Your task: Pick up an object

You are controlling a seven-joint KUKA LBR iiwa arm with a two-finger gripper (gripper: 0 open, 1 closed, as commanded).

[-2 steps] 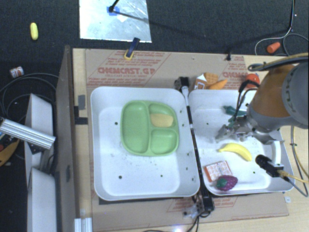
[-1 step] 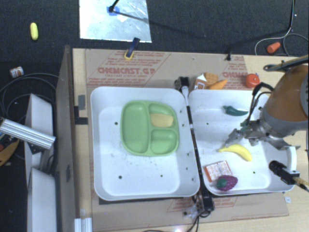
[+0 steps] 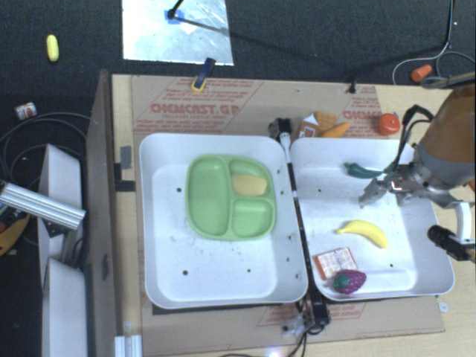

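Observation:
The right bin (image 3: pixel 431 274) holds several objects. A teal-green piece (image 3: pixel 360 171) lies near its back. A yellow banana (image 3: pixel 364 233) rests in the middle. A red-and-white packet (image 3: pixel 336 261) sits at the front, touching a purple-and-green toy fruit (image 3: pixel 348 280). My gripper (image 3: pixel 381 190) hangs over the right bin, just right of and below the teal-green piece and above the banana. Its fingers are spread open with nothing between them. The grey arm with its orange band (image 3: pixel 454 129) comes in from the right.
The left bin (image 3: pixel 167 274) carries a green divided plate (image 3: pixel 223 214) with a yellow item (image 3: pixel 249 184) in one compartment. Behind the bins on the bench lie an orange toy (image 3: pixel 331 127), a red ball (image 3: pixel 387 123) and a black clip (image 3: pixel 281 128). A ridge (image 3: pixel 295 214) divides the bins.

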